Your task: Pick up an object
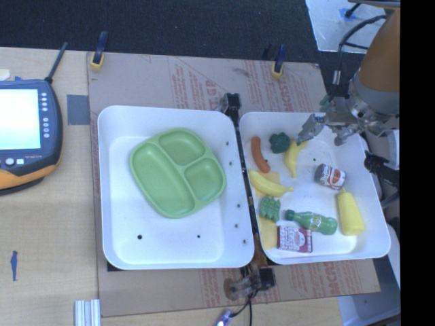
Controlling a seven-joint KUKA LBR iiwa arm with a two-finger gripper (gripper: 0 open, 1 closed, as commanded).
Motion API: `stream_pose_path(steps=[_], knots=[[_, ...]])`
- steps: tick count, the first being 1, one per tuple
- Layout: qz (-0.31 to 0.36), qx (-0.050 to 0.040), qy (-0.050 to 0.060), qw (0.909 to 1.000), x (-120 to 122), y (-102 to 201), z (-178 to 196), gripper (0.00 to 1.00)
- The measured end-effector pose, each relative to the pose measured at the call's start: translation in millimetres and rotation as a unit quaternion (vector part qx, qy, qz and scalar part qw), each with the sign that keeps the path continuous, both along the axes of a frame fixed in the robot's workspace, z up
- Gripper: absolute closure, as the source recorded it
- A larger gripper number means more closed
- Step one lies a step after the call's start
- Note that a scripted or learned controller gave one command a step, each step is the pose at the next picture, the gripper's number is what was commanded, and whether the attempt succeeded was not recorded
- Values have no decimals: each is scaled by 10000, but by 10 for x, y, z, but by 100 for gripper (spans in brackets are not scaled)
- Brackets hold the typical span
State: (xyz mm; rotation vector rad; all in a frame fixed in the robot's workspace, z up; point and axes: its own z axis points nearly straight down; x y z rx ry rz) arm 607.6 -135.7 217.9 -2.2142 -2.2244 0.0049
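Gripper [325,129] over far end of right bin [370,246], fingers spread, nothing between them. Small banana [292,159] just beside one fingertip. Can [329,176], bottle [312,221], carton [294,238] lie nearer. Green tray [177,172] in left bin [115,243].

Red print on the cardboard sheet [204,87] is too blurred to read.

A robotics lab: clamped cardboard [204,80] on a bench, teach pendant [27,131] alongside.
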Motion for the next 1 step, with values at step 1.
stream_pose_path(steps=[1], knots=[[9, -6, 5, 10000, -13, 200, -1268, 0]])
